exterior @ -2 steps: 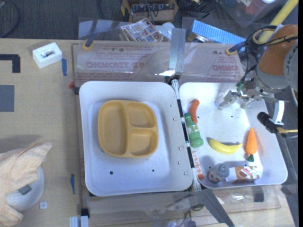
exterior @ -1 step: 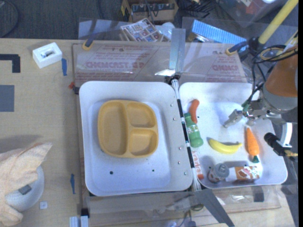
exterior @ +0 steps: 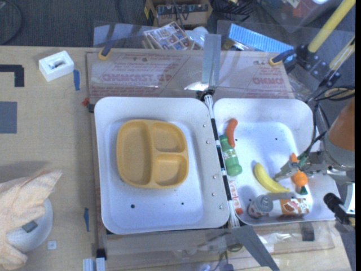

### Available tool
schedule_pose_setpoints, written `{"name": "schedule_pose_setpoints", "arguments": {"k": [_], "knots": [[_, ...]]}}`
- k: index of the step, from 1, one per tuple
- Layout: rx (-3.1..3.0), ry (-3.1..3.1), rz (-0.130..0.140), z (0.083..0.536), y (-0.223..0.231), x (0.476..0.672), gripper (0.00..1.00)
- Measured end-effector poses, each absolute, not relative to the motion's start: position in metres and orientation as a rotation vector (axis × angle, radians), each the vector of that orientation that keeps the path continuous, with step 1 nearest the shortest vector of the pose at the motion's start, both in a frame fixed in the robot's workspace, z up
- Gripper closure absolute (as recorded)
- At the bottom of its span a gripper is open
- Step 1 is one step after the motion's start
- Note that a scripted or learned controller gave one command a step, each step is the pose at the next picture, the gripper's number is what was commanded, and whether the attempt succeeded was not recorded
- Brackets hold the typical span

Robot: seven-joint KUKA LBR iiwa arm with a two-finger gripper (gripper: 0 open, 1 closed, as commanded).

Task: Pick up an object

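Orange and small, a round piece of toy fruit (exterior: pixel 300 179) sits in the lower right part of the right-hand bin (exterior: pixel 282 114), right at the tip of the gripper (exterior: pixel 297 167), which reaches in from the right edge of the frame; whether that fruit is actually between the gripper's parts or only lying just beside them cannot be told from this slanted view, and how far open the gripper is cannot be told either; a second orange bit (exterior: pixel 294 158) shows just above and to the left of the fruit, against the gripper's metal. Yellow banana (exterior: pixel 267 179) lies just left of the gripper tip, slanting from upper left to lower right; below it a small bottle (exterior: pixel 280 205) with a grey cap and an orange label lies on its side along the bin's lower rim, near the gripper but lower in the frame; a green bottle (exterior: pixel 230 156) lies along the bin's left wall, well left of the gripper, with an orange-red sausage-shaped toy (exterior: pixel 230 130) just above it. White left-hand bin (exterior: pixel 107 168) holds a yellow divided plate (exterior: pixel 152 153) near its middle, well apart from the gripper; the arm's (exterior: pixel 342 131) orange band shows at the right edge of the frame.
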State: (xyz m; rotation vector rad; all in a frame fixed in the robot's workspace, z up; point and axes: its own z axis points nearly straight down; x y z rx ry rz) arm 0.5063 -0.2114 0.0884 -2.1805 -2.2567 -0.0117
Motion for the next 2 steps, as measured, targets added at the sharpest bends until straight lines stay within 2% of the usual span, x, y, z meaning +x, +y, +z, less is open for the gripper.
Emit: {"name": "schedule_pose_setpoints", "arguments": {"k": [1, 2], "knots": [[-2.194, -2.259, -0.011, 0.099, -0.215, 0.507, 1.00], [-2.237, -2.207, -0.001, 0.211, -0.110, 0.508, 1.00]]}}
